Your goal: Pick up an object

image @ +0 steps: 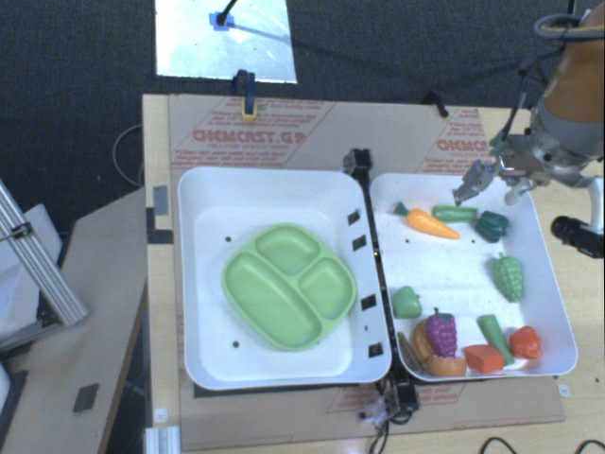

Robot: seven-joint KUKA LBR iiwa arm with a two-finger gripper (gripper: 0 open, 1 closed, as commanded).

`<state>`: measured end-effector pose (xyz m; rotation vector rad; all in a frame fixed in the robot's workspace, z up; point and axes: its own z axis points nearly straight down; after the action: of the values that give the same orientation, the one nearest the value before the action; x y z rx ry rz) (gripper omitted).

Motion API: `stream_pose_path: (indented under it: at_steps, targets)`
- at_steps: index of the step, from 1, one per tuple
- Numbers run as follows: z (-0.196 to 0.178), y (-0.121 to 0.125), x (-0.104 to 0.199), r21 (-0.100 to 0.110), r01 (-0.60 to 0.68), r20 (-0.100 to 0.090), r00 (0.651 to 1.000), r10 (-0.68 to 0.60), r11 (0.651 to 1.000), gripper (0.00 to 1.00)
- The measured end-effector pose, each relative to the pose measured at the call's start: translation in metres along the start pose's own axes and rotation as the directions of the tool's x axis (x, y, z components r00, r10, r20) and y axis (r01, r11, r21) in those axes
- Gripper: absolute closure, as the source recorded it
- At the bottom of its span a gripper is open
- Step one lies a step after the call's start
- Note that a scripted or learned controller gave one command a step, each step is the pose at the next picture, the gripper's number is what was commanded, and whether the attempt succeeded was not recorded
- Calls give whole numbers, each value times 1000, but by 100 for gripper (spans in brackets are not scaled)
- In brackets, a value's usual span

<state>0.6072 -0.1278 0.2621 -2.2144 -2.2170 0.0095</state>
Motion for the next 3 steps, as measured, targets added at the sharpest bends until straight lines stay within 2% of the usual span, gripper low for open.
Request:
stream_pose_path:
  at_steps: [1, 3]
  targets:
    - [-7, 2, 0, -12, 2, 1, 1000, -2, 1000, 0]
    - [78, -5, 2, -9, 0, 1, 1000, 0, 1000, 0]
